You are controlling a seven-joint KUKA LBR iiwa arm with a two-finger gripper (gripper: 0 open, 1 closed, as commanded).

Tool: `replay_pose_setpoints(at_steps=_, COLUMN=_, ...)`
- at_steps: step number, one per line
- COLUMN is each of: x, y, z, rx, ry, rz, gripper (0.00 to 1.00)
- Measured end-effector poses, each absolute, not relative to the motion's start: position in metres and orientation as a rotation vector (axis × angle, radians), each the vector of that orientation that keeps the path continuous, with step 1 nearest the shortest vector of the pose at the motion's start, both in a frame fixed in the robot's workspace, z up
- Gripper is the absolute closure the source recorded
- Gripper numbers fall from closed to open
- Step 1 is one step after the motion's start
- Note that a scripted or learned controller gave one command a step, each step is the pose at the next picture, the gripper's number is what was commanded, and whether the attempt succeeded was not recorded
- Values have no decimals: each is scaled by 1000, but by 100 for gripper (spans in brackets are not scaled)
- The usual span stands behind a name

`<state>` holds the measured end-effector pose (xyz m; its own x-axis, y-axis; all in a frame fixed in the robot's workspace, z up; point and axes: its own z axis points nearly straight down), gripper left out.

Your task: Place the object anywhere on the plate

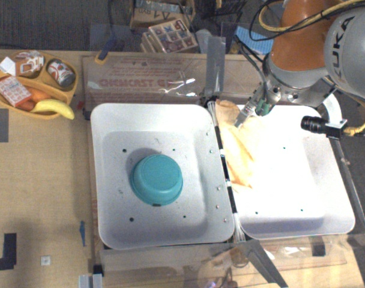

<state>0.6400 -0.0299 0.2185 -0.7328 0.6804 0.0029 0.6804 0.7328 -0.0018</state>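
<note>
Where the object lies: a pale yellow sheet-like object (pixel 239 158) is in the right bin (pixel 317 224), stretched along the wall that borders the left bin (pixel 110 122), with its upper end riding up toward the rim
Where the plate is: a teal round plate (pixel 157 179) sits near the middle of the left bin, well apart from the object, with the shared bin walls between them
Gripper: the gripper (pixel 241 119) hangs from the arm (pixel 302 35) at a slant, its tip at the object's upper end, touching it or just above it
Jaws: too small and too dark at the tip to tell whether they are open, closed or pinching the object
Likely feel: it looks thin, limp and light, more like cloth or soft film than anything stiff; probably not fragile, and it would likely droop and swing when lifted
Where to take hold: a pinch on a raised fold or the free upper edge seems best, since the flat parts against the bin floor offer nothing to close on
Risk: a shallow pinch may slip off, and a trailing end could drag on the bin walls during the carry
Placement: the plate looks domed, so a limp load should drape across its centre
</note>
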Motion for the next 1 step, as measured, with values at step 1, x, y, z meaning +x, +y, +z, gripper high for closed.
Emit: replay_pose_setpoints(at_steps=1, x=623, y=15, z=226, rx=-547, ry=-3091, rz=-1, gripper=100)
